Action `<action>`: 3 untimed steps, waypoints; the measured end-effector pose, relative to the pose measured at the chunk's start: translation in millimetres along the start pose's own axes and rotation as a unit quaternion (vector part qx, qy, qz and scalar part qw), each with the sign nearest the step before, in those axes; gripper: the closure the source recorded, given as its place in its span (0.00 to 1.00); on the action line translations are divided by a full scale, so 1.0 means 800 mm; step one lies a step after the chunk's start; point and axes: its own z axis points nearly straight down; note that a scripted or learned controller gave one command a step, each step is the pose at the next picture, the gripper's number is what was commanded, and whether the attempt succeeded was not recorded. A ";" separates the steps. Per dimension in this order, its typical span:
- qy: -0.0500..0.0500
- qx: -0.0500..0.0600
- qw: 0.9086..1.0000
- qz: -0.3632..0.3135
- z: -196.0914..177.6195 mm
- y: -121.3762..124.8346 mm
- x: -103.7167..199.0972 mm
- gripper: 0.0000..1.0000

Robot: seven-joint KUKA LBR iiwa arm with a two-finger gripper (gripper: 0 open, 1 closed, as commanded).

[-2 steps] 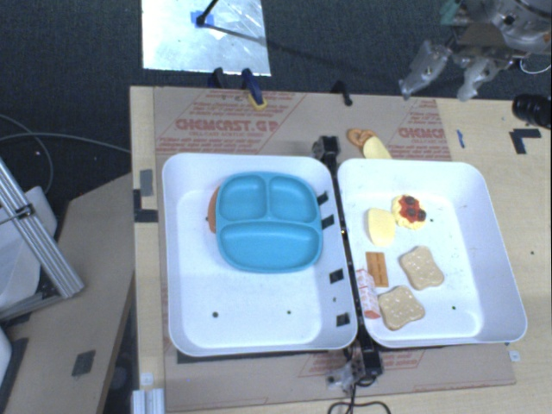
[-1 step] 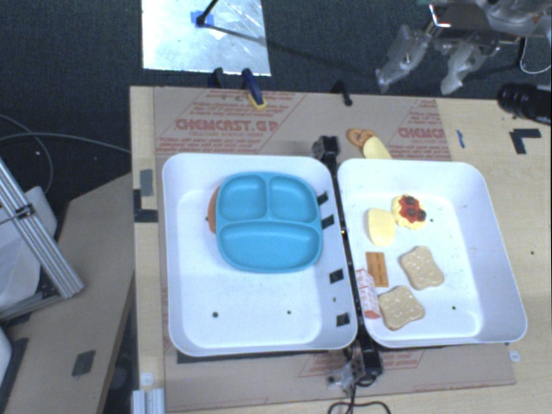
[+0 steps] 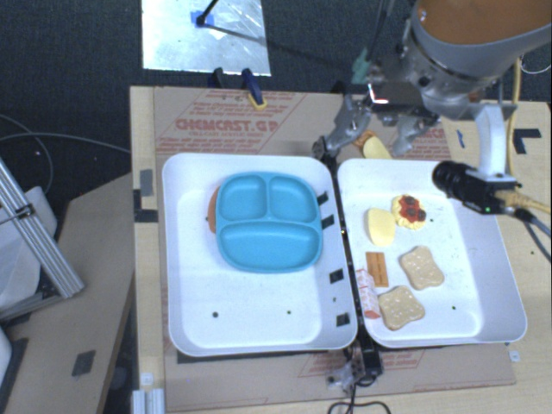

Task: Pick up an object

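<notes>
gripper (image 3: 376,136): raised over the far edge of the right bin (image 3: 492,257); fingers spread apart, one at left, one at right. A pale yellow round piece (image 3: 376,148) sits in the gap between them. Cannot tell if it is pinched or just lying under the fingers, so I don't call it held.
arm: grey body with orange band, enters from upper right, blocks part of the bin's far side.
target candidates: all in right bin. Yellow cheese-like wedge (image 3: 381,226) near centre-left, pastry with red topping (image 3: 410,210) just beside it, two toast slices (image 3: 421,266) (image 3: 401,307) nearer the camera, small brown bar (image 3: 376,268), bacon-like strip (image 3: 366,291) along the divider side.
left bin (image 3: 185,317): blue divided plate (image 3: 267,221), something orange-brown tucked under its left edge.
step: likely grasp attempt at the far rim piece.
do it well: centre fingers on the piece, descend straight, close fully before lifting.
risk: piece is close to the bin wall, so a finger may hit the rim; smooth rounded shape may slip out.
check: confirm piece rises with the fingers.
</notes>
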 end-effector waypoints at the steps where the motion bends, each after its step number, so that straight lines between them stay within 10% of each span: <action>1: 0.002 -0.003 1.000 -0.003 -0.050 -0.047 0.100 0.00; 2: 0.001 -0.004 1.000 -0.001 -0.062 -0.044 0.094 1.00; 3: -0.001 0.002 1.000 0.005 0.086 -0.046 0.013 1.00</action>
